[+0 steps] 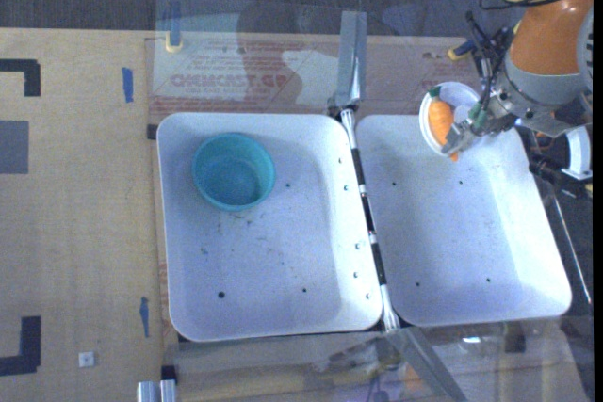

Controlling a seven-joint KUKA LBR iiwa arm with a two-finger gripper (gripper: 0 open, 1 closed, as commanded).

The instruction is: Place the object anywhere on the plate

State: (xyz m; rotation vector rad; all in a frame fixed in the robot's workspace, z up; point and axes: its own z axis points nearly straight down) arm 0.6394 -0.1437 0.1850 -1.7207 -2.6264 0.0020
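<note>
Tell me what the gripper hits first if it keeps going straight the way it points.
Probably the floor of the right bin near its far edge, since the gripper, carrying the orange and white object, seems to point downward; depth is unclear.

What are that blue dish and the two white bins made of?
The blue dish looks like matte plastic: even teal colour, soft rounded rim, no glare. The left bin and right bin look like moulded white plastic, with rounded corners and a dull, scuffed, speckled surface. Painted metal cannot be ruled out.

You see a round teal plate (234, 170) at ten o'clock in the left bin. The orange-and-white object (439, 120) sits over the right bin's twelve o'clock rim.
</note>
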